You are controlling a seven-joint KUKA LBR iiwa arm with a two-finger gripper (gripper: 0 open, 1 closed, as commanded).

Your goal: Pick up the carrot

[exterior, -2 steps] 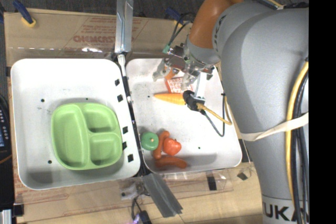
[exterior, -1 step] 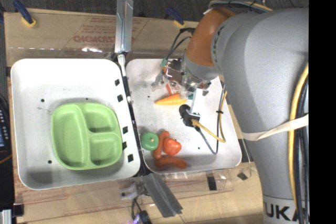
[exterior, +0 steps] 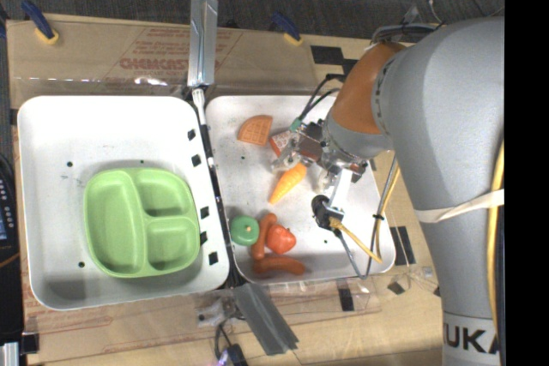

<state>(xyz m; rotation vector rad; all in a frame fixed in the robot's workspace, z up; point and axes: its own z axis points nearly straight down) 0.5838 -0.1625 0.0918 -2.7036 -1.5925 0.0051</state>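
1. Grey arm (exterior: 446, 141) looms largest, reaching over the right bin (exterior: 360, 266).
2. Its gripper (exterior: 296, 152) sits directly above the carrot (exterior: 287, 183), touching its thick end.
3. How wide it stands, I cannot tell.

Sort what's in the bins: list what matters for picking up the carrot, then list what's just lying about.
For the job:
- carrot, right bin
- gripper, right beside the carrot

Lying about:
- green divided plate, left bin
- waffle-like piece
- green round piece
- red tomato-like piece
- sausage-like piece
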